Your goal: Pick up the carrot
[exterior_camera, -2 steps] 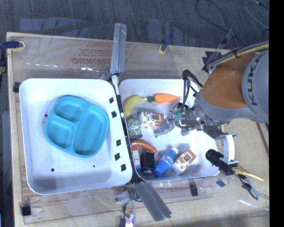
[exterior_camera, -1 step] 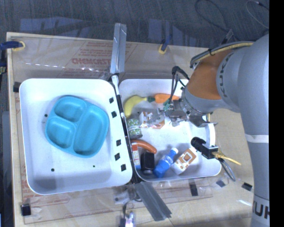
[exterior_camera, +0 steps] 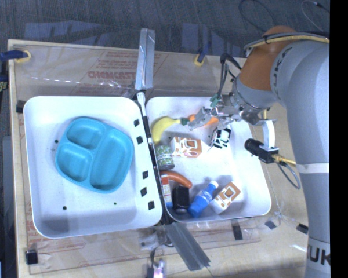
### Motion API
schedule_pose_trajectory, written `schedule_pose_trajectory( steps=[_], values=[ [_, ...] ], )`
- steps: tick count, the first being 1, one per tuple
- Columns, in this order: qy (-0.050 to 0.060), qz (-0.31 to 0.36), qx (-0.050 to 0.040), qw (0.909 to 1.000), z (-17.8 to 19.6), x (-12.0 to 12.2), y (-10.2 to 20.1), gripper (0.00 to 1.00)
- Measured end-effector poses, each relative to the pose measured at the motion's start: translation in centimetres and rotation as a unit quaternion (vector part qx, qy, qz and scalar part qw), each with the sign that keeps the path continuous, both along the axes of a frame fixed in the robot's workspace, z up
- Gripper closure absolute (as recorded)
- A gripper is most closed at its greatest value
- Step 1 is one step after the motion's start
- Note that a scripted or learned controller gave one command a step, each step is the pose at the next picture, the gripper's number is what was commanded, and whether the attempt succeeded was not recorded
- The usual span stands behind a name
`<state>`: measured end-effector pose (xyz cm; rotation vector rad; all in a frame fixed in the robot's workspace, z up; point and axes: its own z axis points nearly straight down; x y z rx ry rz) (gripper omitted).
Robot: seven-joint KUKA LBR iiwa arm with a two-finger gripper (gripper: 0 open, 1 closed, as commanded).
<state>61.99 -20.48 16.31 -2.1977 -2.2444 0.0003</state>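
Just left of the gripper (exterior_camera: 211,116) a banana (exterior_camera: 162,126) and a printed carton (exterior_camera: 187,147) crowd the bin floor. Below the jaws, bare white floor (exterior_camera: 243,169) lies open toward the blue bottle (exterior_camera: 202,198).

We can make out faded red printing on the clear sheet (exterior_camera: 113,68) covering the worktop beyond the left bin, but its letters are too blurred to read. At the lower right, the arm's base (exterior_camera: 316,258) carries dark letters, of which "KU" is visible.
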Motion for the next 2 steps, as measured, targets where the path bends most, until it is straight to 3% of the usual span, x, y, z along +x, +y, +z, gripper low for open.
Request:
schedule_pose_trajectory(
  steps=[1, 2],
  values=[
    [0.002, -0.049, 0.0004, 0.9988, -7.17, 3.75, -0.21, 0.00],
    [0.005, -0.045, 0.0006, 0.9990, -6.20, 3.74, -0.02, 1.00]
  ],
)
